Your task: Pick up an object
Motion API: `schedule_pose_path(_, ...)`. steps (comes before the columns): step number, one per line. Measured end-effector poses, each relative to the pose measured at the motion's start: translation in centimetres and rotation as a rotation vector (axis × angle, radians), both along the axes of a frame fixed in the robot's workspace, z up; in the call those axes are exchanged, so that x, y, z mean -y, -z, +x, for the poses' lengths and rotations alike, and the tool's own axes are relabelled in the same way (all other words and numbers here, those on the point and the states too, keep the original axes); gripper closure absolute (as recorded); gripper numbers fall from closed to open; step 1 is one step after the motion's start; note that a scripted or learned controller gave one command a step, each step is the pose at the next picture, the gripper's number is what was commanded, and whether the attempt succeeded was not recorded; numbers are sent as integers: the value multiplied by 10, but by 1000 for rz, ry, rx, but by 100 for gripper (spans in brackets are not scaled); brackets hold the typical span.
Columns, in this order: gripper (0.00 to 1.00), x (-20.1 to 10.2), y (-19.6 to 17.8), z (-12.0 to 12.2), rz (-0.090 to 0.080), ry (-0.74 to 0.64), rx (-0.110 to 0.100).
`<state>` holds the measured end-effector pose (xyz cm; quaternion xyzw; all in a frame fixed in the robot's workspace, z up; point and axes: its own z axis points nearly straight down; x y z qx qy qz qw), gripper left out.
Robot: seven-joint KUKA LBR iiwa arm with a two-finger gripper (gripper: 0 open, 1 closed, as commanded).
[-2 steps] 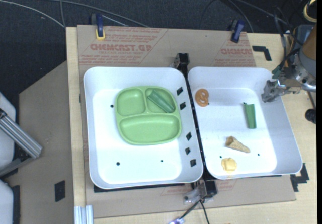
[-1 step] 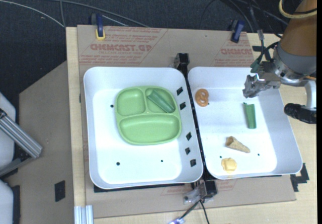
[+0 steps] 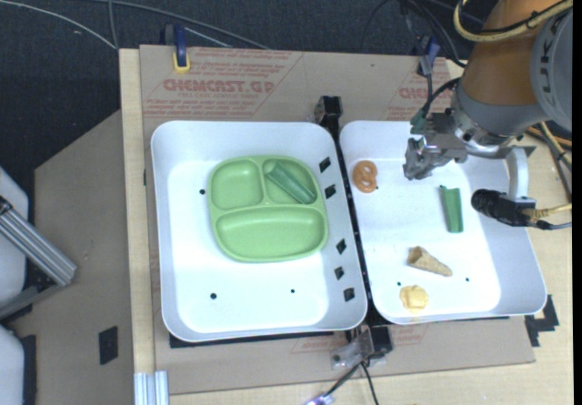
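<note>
My gripper (image 3: 417, 167) hangs over the upper middle of the right bin (image 3: 509, 298), pointing down, with nothing visible between its fingers. An orange-brown lump (image 3: 365, 177) lies to its left near the bin's left wall. A green stick (image 3: 451, 208) lies just right of and below the gripper. Lower down lie a tan wedge (image 3: 427, 260) and a small yellow piece (image 3: 414, 297). The left bin (image 3: 182, 285) holds a green divided plate (image 3: 227, 253) with a dark green piece (image 3: 291, 181) in its upper right compartment.
The grey arm with its orange band (image 3: 509, 48) covers the right bin's upper right corner. A black cable connector (image 3: 496, 205) overhangs the right rim. Black clips run along the divider (image 3: 344, 221) between the bins. Cardboard lies under both bins.
</note>
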<state>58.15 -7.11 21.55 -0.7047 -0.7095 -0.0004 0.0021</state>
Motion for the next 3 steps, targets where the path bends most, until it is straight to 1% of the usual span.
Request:
schedule_pose_path(1, 100, -45, -6, 0, -2, 2, 2)
schedule_pose_path(2, 100, -100, -3, -6, 0, 1, -1)
schedule_pose_path(3, 100, -157, -15, -1, -2, 1, 4)
